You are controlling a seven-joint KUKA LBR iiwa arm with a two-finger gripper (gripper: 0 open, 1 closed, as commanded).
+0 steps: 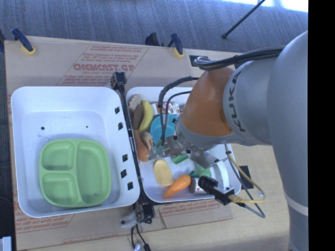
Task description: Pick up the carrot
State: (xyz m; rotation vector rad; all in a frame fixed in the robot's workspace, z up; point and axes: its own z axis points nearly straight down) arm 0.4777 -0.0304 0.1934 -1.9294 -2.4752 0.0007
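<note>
Where two bins (21,140) sit, one carrot (178,185).

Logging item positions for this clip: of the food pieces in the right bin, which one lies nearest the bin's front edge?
The carrot: orange, tapered, lying slantwise along the front wall, below the pale yellow piece. The banana sits toward the back.
</note>
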